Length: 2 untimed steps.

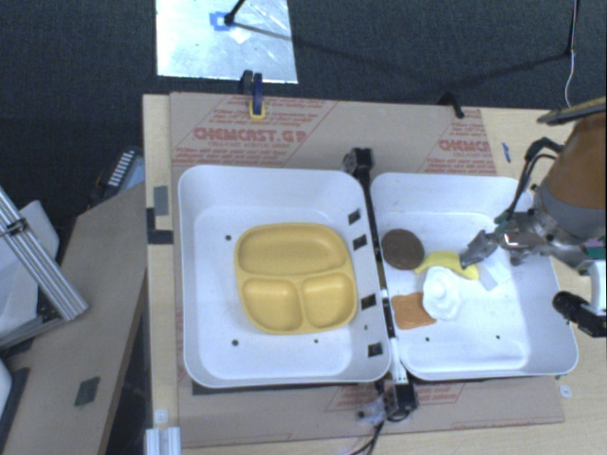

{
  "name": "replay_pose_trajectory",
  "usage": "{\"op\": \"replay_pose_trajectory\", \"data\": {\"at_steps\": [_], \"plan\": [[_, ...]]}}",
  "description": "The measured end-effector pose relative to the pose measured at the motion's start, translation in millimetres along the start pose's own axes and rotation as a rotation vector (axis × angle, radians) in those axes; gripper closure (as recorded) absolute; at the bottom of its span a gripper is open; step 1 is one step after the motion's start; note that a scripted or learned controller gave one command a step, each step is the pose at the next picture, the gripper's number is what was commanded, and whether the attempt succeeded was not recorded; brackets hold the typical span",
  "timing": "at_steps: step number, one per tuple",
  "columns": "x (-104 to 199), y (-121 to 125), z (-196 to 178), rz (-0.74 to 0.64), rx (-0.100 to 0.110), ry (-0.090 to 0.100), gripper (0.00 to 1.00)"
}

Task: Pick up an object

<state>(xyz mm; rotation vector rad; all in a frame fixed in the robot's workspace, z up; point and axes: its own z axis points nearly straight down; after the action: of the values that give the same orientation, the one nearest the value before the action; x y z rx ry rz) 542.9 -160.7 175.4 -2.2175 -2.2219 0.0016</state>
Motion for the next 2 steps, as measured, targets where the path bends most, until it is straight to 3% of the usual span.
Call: {"op": "replay_pose_trajectory", "data": {"at_steps": [1,2], "plan": [[-3,2,43,0.001,-0.001,0.000,0.00],[-7,7,72,0.003,-0.020,-0.010,0.00]]}}
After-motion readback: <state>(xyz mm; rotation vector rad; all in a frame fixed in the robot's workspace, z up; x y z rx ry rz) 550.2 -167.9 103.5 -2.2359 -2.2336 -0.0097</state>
